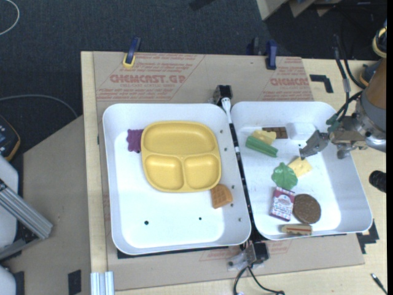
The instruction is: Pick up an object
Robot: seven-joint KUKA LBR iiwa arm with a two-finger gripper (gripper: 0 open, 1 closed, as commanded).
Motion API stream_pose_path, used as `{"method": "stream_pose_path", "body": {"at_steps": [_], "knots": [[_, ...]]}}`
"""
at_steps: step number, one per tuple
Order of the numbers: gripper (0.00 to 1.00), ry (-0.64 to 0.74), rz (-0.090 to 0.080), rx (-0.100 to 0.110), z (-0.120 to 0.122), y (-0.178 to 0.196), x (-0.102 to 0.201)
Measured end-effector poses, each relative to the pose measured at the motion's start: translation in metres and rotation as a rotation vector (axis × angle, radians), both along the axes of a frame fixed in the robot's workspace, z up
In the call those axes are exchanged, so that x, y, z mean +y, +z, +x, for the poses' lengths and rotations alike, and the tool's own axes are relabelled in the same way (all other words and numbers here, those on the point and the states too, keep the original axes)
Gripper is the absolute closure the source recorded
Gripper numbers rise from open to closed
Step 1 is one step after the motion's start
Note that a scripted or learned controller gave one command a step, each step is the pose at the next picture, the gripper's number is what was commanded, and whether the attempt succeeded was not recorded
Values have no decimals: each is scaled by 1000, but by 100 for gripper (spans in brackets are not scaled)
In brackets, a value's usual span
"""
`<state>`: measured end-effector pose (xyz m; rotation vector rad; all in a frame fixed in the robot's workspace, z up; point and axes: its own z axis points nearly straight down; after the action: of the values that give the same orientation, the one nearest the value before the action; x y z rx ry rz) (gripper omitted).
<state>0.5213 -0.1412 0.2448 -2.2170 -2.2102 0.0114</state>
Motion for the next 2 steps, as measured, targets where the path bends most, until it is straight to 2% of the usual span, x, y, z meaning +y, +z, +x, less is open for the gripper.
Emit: {"method": "stream_pose_path", "body": {"at_steps": [1,2], "knots": [[0,3,-2,-13,2,6,0],[0,2,0,-5,4,-56,-4]]}}
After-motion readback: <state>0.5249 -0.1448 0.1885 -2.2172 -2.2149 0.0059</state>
